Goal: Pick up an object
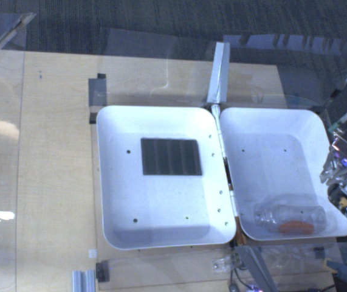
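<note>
A clear plastic bottle (pixel 290 216) lies on its side in the near right corner of the right bin (pixel 270 145). An orange-red patch (pixel 296 227) shows along the bottle's near side. My gripper (pixel 336 166) hangs at the right bin's right rim, above and to the right of the bottle and apart from it. Cables and metal parts crowd around it at the frame's edge.
The left bin (pixel 118 181) has a dark ribbed rectangle (pixel 171 157) on its floor. A grey metal post (pixel 218 78) stands behind the seam between the bins. The wooden bench (pixel 39 163) stretches to the left, under glare from a clear sheet.
</note>
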Available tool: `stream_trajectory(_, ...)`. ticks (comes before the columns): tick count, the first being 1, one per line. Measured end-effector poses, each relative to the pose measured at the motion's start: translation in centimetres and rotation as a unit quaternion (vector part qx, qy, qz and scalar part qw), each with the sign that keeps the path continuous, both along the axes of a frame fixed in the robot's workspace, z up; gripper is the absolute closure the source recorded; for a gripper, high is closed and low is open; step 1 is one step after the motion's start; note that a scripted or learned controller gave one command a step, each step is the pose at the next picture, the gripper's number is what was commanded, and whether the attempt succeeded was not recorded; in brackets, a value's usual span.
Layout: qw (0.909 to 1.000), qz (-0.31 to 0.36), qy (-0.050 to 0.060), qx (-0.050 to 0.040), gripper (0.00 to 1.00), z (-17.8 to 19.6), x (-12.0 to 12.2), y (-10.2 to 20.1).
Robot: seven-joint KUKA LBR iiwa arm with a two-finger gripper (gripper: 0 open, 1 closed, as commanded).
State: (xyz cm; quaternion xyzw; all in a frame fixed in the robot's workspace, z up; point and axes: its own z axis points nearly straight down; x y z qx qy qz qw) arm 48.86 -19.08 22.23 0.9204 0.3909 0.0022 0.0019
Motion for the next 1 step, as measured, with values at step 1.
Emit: stream_trajectory(1, 0.9864, -0.164, -0.006, 0.0017, 0.00, -13.14, 0.38, 4.37)
